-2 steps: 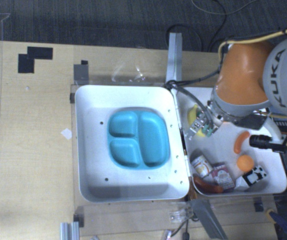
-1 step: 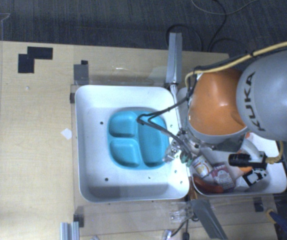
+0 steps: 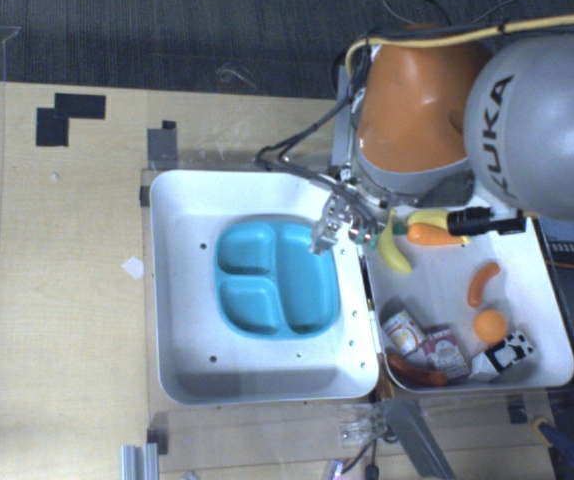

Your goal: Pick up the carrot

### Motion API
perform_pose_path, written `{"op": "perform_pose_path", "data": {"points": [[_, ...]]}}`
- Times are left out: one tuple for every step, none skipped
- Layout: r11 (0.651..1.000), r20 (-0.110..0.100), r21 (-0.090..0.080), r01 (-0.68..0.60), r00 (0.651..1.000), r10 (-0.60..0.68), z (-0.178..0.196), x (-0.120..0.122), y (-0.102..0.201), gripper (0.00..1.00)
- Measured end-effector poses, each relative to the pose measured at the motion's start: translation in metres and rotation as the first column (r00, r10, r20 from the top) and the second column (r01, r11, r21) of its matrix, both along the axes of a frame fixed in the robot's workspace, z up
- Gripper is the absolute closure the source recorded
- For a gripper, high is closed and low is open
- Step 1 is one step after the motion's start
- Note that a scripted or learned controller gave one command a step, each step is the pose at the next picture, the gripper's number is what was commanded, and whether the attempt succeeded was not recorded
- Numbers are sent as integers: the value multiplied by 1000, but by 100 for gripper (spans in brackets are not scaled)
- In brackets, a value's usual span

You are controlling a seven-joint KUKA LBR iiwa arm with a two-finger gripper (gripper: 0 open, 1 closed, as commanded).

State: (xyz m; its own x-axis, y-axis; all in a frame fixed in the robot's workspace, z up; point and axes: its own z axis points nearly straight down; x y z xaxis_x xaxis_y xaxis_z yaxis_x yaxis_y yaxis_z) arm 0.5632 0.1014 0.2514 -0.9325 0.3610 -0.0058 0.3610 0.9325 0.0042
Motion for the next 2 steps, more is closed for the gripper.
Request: {"op": "perform_pose_path", "data": {"points": [[963, 10, 0, -268, 963, 268, -158, -30, 64, 100], [964, 18, 0, -268, 963, 267, -156, -28, 65, 0]]}}
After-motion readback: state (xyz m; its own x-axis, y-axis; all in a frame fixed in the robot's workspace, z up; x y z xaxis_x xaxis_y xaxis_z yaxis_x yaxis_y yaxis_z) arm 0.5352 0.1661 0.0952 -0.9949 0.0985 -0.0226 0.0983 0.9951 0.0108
